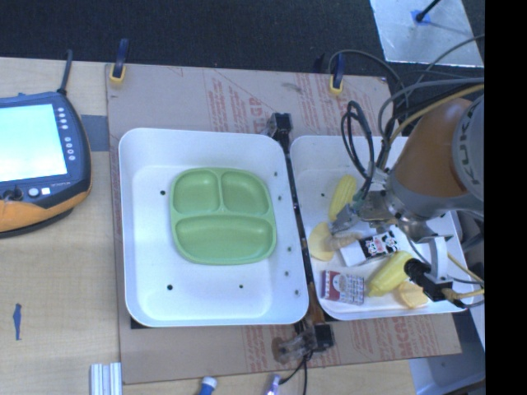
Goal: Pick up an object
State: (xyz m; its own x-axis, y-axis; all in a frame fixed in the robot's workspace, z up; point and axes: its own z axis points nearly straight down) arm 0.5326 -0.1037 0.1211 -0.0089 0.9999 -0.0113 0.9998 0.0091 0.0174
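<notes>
bins: 2 | green divided plate: 1 | corn cobs: 2 | tablet: 1

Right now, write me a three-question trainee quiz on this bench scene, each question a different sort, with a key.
1. True or false: the green divided plate lies in the left bin.
2. Multiple choice: the arm's gripper is over which place? A. the left bin B. the right bin C. the bare bench
3. Fill in: the corn cob in the right bin is coloured ____.

Key: 1 true; 2 B; 3 yellow. The handheld screen unit sits outside both bins, at the left.
</notes>
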